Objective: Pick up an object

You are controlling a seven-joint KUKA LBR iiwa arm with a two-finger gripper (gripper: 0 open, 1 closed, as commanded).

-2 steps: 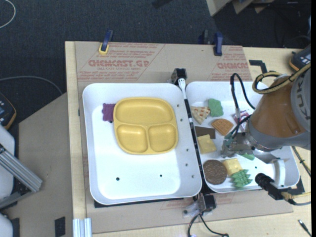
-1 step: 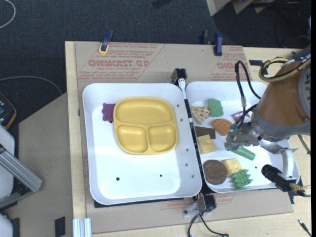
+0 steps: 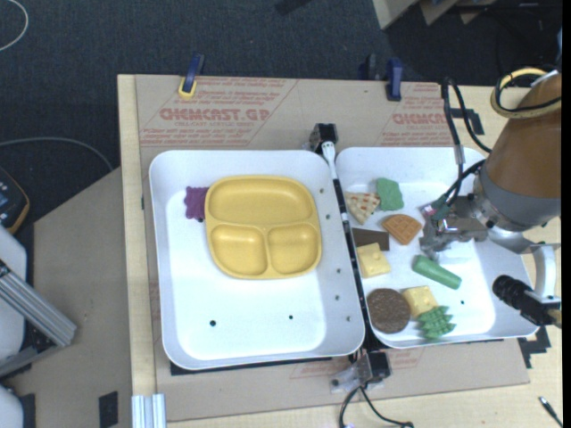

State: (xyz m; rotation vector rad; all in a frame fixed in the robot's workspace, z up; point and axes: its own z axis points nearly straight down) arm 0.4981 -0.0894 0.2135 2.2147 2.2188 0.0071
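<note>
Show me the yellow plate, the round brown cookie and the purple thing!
yellow plate point(image 3: 263, 224), camera view, on its middle ridge.
round brown cookie point(image 3: 389, 309), camera view, its centre.
purple thing point(image 3: 194, 202), camera view, its visible part.

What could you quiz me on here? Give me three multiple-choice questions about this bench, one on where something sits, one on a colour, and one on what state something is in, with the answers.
1. Where does the yellow three-compartment plastic tray sit?
A. In the left white bin
B. In the right white bin
C. On the cardboard outside both bins

2. What colour is the small lumpy item touching the tray's left edge?
A. Orange
B. Purple
C. Green

3. How does the green cylinder-shaped toy rest?
A. Standing upright
B. Lying on its side
C. Leaning on the bin wall

Answers:
1. A, the tray lies on the floor of the left white bin.
2. B, it is plainly purple against the white.
3. B, its long side lies flat on the floor of the right white bin, just below the claw.
</note>
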